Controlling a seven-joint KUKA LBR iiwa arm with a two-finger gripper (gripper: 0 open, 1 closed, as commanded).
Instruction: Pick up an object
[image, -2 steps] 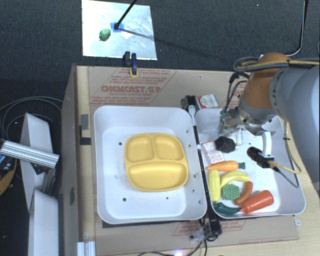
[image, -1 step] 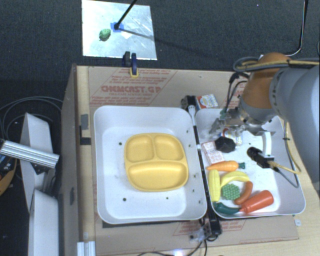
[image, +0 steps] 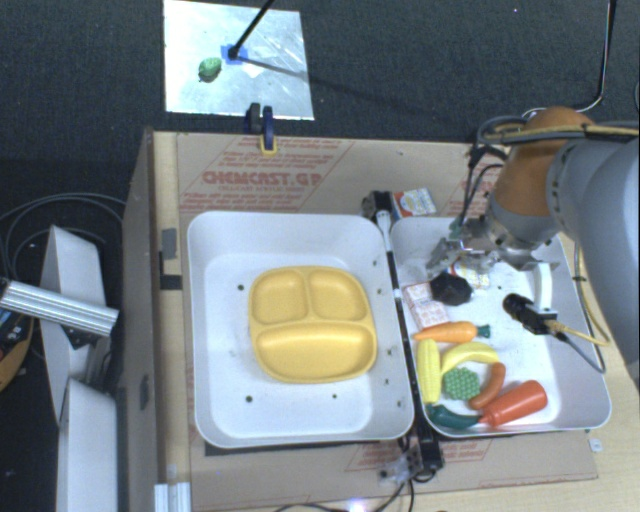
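Observation:
My gripper (image: 452, 257) hangs low over the far left part of the right bin (image: 590, 385). Just in front of it lies a small black rounded object (image: 452, 290); I cannot tell whether they touch. Toy food fills the near half of this bin: an orange carrot (image: 447, 332), a yellow corn cob (image: 427, 368), a yellow banana (image: 470, 355), a green knobbly piece (image: 460, 383), a red-brown sausage (image: 489, 385), a larger orange-red vegetable (image: 514, 402) and a dark green piece (image: 452, 419). A small red and white packet (image: 417, 295) lies by the bin's left wall.
The left bin (image: 215, 330) holds a yellow divided plate (image: 310, 322). Another small packet (image: 413, 203) lies on the cardboard behind the right bin. The grey arm (image: 590, 190) comes in from the right above the right bin's far edge.

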